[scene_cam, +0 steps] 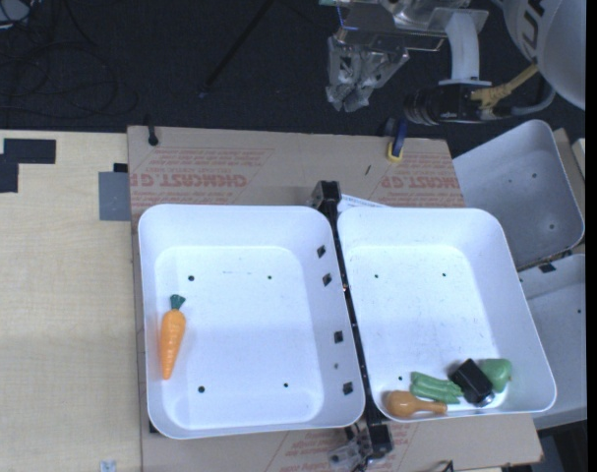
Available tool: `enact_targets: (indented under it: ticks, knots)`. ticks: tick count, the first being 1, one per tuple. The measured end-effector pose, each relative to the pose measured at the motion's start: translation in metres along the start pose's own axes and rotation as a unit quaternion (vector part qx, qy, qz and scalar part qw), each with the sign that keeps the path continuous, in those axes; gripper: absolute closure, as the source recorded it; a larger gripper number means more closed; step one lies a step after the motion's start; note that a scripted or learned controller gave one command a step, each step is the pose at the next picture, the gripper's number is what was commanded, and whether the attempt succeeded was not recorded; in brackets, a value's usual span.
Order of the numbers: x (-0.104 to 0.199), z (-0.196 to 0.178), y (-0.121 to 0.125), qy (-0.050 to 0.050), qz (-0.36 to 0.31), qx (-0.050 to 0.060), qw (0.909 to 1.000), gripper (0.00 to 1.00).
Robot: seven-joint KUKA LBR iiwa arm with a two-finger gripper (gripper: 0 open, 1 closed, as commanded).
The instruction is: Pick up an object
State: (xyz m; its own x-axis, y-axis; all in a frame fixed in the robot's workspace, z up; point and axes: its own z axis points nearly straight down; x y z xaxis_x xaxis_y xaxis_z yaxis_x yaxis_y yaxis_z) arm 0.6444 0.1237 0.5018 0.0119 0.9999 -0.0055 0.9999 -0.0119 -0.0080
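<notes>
1. The gripper (357,82) hangs above the desk's far edge, carrying nothing; its opening cannot be told.
2. The carrot (171,336) lies in the left bin (234,226) by its left wall, long axis near-to-far, green top pointing far.
3. The black block (472,380) partly hides green toys (438,387) in the right bin's (426,226) near right corner.

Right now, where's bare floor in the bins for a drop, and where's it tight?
Left bin: bare right of the carrot. Right bin: bare far half and centre. Tight at its near right corner: orange pear-shaped toy, green pod, black block, green piece.
</notes>
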Motion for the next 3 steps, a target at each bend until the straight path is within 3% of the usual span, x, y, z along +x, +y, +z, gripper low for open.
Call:
enact_targets:
  ticks: [1, 2, 3]
  knots:
    - [0.127, -0.037, -0.004, 0.004, -0.012, -0.003, 0.9999, 1.00]
    - [0.045, -0.036, -0.001, 0.001, -0.003, -0.001, 1.0000, 1.00]
    - [0.124, -0.035, -0.003, 0.003, -0.010, -0.002, 0.9999, 1.00]
